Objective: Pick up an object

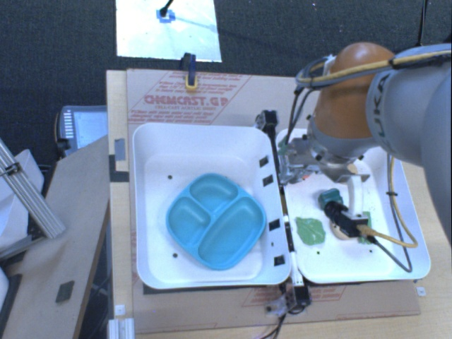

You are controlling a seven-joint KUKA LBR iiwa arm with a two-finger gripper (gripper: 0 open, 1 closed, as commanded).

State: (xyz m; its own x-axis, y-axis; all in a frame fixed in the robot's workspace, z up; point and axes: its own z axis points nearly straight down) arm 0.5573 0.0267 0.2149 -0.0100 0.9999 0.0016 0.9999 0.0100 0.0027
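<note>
My gripper (302, 167) hangs low over the back left part of the right bin (395, 268), close to the divider between the bins, and the grey wrist and orange band above hide most of it. A flat green piece (309, 230) lies on the right bin's floor, in front of the gripper and apart from it. Just to its right, a small teal thing (329, 198) and a tan round thing (342, 232) are partly covered by the robot's own parts. I see nothing between the fingers.
A blue divided plate (215, 219) lies in the middle of the left bin (169, 143). Black clips (269, 182) line the wall between the two bins. A yellow clamp (191, 83) sits on the cardboard behind the bins.
</note>
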